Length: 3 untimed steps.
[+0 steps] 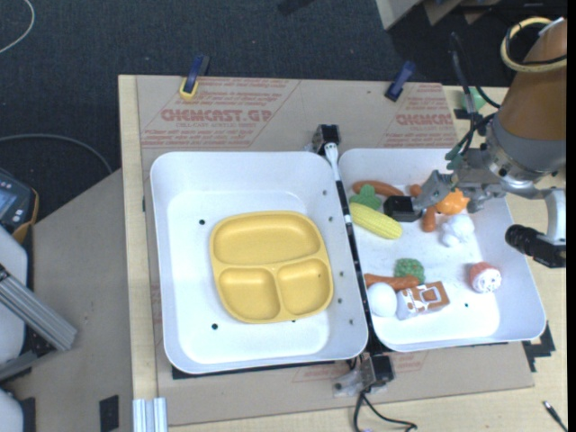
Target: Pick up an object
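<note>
The right white bin [516, 324] holds several small toys. My gripper [438, 202] hangs low over the bin's far middle, right at an orange toy [454, 202] and a black piece [401, 209]. I cannot tell whether it grips either one. Just below it lies a small white figure [457, 230]. A yellow corn cob [374, 220] and an orange carrot-like toy [379, 188] lie to the gripper's left.
Nearer the front of the right bin are a green broccoli [409, 268], a white egg [382, 300], an orange-and-white box [424, 298] and a red-and-white ball [486, 278]. The left bin [180, 268] holds a yellow divided plate [270, 265].
</note>
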Each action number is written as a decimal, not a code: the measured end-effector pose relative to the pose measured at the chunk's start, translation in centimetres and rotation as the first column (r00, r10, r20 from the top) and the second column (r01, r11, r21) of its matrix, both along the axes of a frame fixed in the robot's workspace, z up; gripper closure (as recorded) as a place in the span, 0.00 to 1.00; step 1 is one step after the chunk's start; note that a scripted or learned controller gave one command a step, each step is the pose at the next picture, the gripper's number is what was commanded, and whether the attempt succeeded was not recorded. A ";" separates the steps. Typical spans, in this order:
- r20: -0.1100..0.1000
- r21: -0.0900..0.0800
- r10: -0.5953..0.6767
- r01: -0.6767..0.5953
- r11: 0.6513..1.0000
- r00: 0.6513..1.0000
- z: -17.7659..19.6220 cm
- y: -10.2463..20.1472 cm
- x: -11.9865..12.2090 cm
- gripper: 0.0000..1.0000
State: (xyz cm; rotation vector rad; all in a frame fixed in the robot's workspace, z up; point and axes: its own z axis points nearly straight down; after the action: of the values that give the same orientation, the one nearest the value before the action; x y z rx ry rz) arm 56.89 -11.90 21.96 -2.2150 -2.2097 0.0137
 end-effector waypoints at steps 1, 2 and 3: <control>0.014 -0.002 0.003 -0.003 1.000 1.000 0.7 0.0 0.3 0.00; 0.010 -0.002 0.001 -0.001 1.000 1.000 -5.2 -0.8 0.4 0.00; 0.009 -0.001 0.003 -0.003 1.000 1.000 -9.5 -0.3 0.3 0.00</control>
State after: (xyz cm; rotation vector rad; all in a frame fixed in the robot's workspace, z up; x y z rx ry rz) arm 57.18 -12.20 12.46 -2.2174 -2.2176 0.0042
